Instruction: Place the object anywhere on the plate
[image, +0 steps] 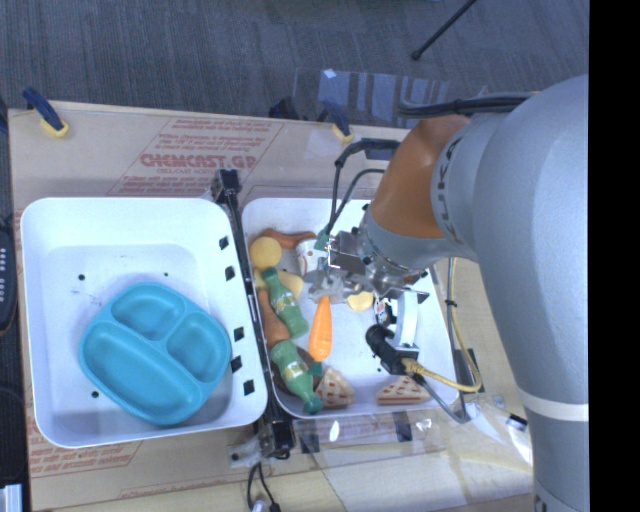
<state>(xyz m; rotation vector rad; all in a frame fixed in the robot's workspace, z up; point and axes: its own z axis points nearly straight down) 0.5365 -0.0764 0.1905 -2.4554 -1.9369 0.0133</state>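
A blue plate (152, 349) with three compartments lies in the left white bin (60, 240). The right bin (290, 212) holds toy food: an orange carrot (320, 328), two green bottles (284, 302) (297, 372), a yellow lemon (265, 250), a brown piece (288, 238), a yellow piece (359, 299) and two pizza slices (335, 388) (403, 390). My gripper (330, 272) hangs low over the right bin, just above the carrot's top end and right of the lemon. Its fingers are lost among the wrist parts, and I see nothing held.
A black clip divider (238, 262) runs between the two bins. The grey arm with its orange band (420, 190) covers the right bin's far right side. Yellow and black cables (440, 378) trail near the bin's right wall. Cardboard (190, 150) lies under the bins.
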